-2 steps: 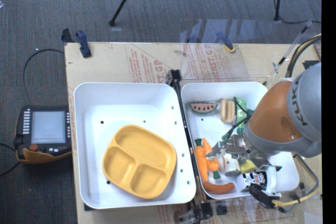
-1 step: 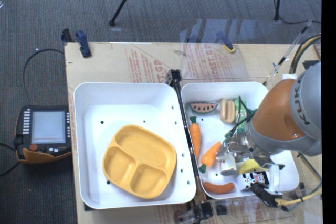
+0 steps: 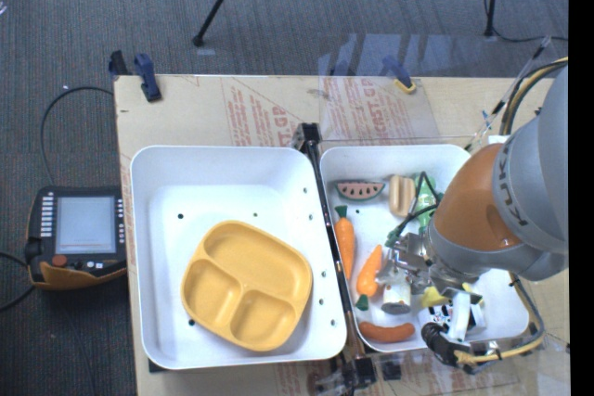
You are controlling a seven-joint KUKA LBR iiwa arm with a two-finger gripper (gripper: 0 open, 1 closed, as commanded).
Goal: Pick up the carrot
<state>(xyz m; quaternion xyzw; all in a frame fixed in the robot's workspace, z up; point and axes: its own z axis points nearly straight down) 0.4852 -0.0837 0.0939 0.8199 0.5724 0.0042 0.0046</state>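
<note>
Pincer (image 3: pixel 397 278) low in right bin (image 3: pixel 483 315), grip state unclear, beside 2 carrots (image 3: pixel 345 241), yellow tray (image 3: pixel 246 286) in left bin (image 3: pixel 162 199)

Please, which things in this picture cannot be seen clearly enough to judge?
- Gripper, camera view: the grey and orange arm covers it, so finger state is unreadable.
- Second orange carrot, beside the long orange carrot: partly behind the gripper; contact unclear.
- Right white bin: its right part lies under the arm.
</note>
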